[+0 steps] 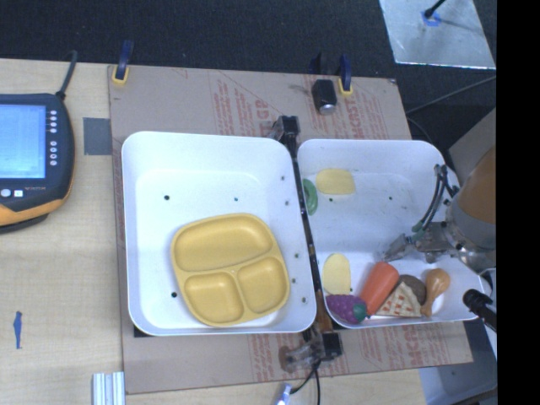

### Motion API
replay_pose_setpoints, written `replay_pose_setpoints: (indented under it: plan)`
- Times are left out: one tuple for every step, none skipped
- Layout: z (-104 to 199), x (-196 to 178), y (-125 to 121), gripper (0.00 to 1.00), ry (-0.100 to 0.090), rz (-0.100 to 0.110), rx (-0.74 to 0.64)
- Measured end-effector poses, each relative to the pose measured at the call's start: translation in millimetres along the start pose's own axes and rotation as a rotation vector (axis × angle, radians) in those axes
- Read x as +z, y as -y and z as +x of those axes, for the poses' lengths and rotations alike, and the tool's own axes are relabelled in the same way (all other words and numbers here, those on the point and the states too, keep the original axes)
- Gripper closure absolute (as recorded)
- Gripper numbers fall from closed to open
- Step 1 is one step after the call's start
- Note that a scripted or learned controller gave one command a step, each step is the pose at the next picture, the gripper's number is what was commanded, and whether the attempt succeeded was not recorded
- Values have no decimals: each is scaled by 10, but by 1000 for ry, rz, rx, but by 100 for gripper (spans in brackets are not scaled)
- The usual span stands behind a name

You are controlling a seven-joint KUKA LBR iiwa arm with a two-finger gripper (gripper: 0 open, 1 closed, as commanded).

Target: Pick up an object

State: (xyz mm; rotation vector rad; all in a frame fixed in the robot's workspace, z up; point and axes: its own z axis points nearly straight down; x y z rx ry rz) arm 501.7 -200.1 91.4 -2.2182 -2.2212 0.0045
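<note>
Right bin (pixel 371 154); gripper (pixel 419 245) low inside

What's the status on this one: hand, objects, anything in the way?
Hand low over right bin, nothing between fingers. Carrot, pizza slice, drumstick crowded just below it.

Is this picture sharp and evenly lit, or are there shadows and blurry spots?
In the camera view the light is soft and even: the yellow tray casts only a faint shadow on the left bin, and there is no harsh glare. The image is slightly soft overall, and the arm at the right is blurred.
</note>
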Motion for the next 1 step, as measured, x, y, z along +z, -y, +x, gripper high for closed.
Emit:
replay_pose_setpoints:
  plan:
    - [-65,-14,-1241,0,-1,-3,-3]
